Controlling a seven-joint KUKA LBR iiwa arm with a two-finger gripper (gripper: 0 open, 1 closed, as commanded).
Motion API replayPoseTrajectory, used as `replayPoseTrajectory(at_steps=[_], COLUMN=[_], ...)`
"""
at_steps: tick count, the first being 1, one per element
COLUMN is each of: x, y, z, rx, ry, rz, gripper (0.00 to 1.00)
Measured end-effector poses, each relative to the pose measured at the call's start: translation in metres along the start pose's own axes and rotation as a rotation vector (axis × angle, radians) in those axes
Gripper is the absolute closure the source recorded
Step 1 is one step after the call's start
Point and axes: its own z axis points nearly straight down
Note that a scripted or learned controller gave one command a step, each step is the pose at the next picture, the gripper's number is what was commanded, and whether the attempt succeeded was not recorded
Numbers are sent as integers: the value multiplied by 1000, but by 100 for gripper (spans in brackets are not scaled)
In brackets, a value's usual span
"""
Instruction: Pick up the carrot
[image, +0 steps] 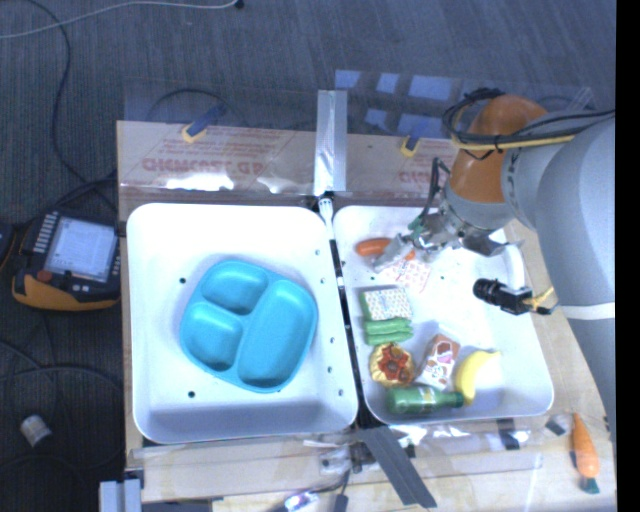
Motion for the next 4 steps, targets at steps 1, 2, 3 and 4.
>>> replayPoseTrajectory(at_steps=[1, 2, 3, 4], x=[23, 16, -49, -48], y=[18, 18, 3, 4], z=[-94, 1, 1, -34], rx=[8, 11, 10, 6], ry=[0, -1, 2, 2], rz=[-125, -166, -178, -184], gripper=[0, 0, 0, 0])
